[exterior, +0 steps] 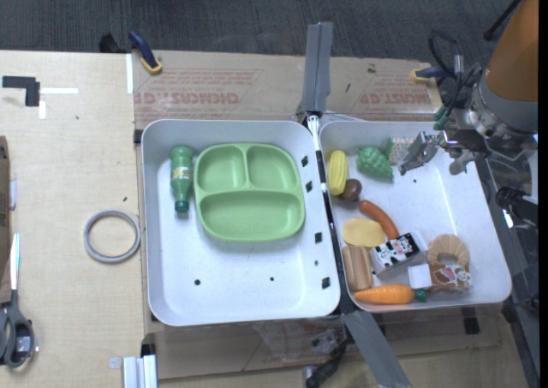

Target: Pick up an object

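Note:
My gripper (435, 159) hangs over the back of the right bin (467, 206), its two grey fingers apart with only bare bin floor between them. Just left of it lie a green leafy toy (373, 162) and a yellow corn cob (337, 170). Further forward are a brown lump (351, 191), a carrot (378, 217), a yellow slice (363, 231), a cow-print carton (396, 252), a bread piece (357, 268), a second carrot (384, 295) and a tan ring-shaped pastry (448, 251). The left bin (240, 292) holds a green divided plate (250, 190) and a green bottle (181, 176).
A grey bar (318, 61) runs back from the seam between the bins. On the wooden bench to the left lie a tape roll (112, 235) and scissors (15, 331). The arm's orange band (516, 44) stands at the right, behind the right bin.

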`<action>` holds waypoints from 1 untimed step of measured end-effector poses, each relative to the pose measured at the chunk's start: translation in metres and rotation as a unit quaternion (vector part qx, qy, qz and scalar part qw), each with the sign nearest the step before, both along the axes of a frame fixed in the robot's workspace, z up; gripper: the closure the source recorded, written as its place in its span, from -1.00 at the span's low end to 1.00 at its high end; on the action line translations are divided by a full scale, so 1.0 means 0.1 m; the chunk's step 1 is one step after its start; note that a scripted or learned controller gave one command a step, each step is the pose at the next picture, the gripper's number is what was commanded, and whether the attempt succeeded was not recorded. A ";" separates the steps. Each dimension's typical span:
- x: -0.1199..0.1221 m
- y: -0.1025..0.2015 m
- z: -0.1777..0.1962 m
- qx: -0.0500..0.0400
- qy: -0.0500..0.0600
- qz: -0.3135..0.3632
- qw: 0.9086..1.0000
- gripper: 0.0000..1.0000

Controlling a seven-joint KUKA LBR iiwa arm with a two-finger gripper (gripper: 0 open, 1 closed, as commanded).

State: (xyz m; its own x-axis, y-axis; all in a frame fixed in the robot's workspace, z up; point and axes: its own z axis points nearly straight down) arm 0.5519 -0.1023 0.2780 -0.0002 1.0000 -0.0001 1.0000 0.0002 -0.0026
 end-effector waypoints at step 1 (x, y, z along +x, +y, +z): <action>-0.12 -0.07 -1.60 0.000 0.000 0.051 0.999 -1.00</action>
State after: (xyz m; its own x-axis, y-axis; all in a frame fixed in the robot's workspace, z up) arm 0.5402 -0.1096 0.1176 -0.1020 0.9948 0.0007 0.9948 0.1020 -0.0034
